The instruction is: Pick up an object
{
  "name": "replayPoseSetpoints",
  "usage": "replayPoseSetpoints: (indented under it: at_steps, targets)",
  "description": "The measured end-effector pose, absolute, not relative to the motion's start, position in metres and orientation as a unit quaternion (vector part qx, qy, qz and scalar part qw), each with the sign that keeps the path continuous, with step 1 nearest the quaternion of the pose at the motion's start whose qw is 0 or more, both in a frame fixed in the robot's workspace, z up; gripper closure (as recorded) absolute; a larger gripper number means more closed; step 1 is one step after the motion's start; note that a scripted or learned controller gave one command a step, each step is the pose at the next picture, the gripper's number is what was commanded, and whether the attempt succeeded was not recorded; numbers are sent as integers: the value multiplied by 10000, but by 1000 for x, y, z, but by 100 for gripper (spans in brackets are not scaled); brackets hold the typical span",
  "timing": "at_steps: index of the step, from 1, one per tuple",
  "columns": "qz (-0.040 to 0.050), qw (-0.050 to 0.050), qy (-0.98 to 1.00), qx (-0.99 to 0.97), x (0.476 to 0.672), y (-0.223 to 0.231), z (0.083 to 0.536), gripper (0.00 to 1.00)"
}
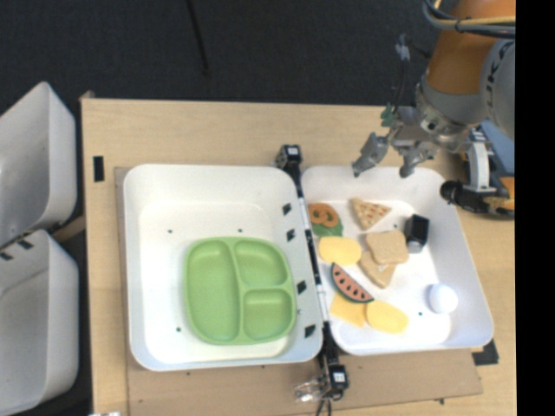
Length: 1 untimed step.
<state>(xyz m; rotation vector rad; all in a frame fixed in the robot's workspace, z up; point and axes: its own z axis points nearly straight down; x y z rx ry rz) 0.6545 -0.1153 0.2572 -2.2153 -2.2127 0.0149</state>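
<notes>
My gripper (388, 161) hangs above the far edge of the right bin (464, 319), its two fingers spread open with nothing between them. Below it in the bin lie several toy foods: a pizza slice (371, 211), a pretzel (323, 217), a yellow piece (339, 250), two tan bread slices (384, 255), a watermelon slice (351, 283) and two more yellow pieces (370, 314). A small black block (417, 231) sits right of the bread. A white ball (441, 298) rests near the bin's right front.
The left bin (152, 206) holds a green divided plate (238, 289). A ridge with black clips (303, 258) separates the two bins. The wooden bench (208, 128) stretches behind them.
</notes>
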Motion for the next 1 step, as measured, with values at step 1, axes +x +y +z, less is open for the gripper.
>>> replayPoseSetpoints:
  at_steps: [1]
  targets:
    - [6,7,-7069,-7073,656,-115,265,0]
